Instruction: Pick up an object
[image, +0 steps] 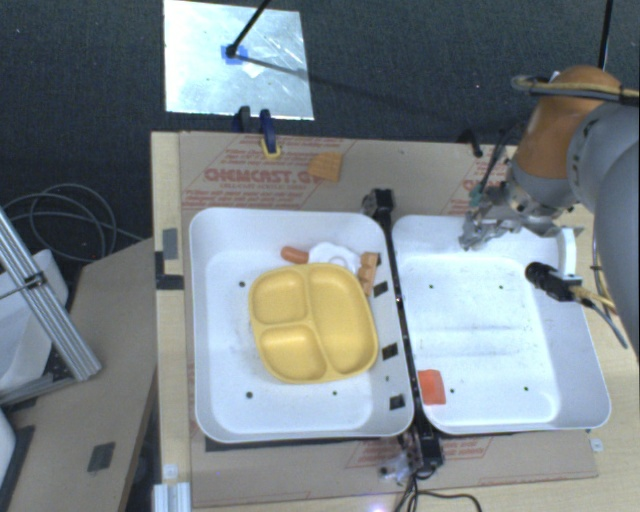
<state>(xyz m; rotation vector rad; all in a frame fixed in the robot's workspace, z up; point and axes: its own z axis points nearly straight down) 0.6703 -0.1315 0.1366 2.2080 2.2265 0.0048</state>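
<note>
Fig.: Counter (250, 165), topped w/ printed brown cardboard, is standing on a dark carpet-like floor. A shiny foil-like sheet (240, 60) is lying beyond its far edge. Two shallow white plastic bins w/ rounded corners are sitting side by side, meeting along a black centre strip.

The left bin (215, 400) is holding a glossy yellow divided plate (312, 322), approx. rounded-square, which is taking up most of the bin's middle. At the plate's far edge an orange sausage-shaped piece (295, 255), a white item (332, 256) and a tan stub (368, 268) are lying close together.

The right bin (500, 330) is offering far more open room. A small orange-red block (430, 386) is lying alone near its near-left corner, just beside the wall.

The tool (482, 232) is hovering over the right bin's far-left part, near the rim and well apart from the block. Whether it is released or clenched cannot be told.
</note>
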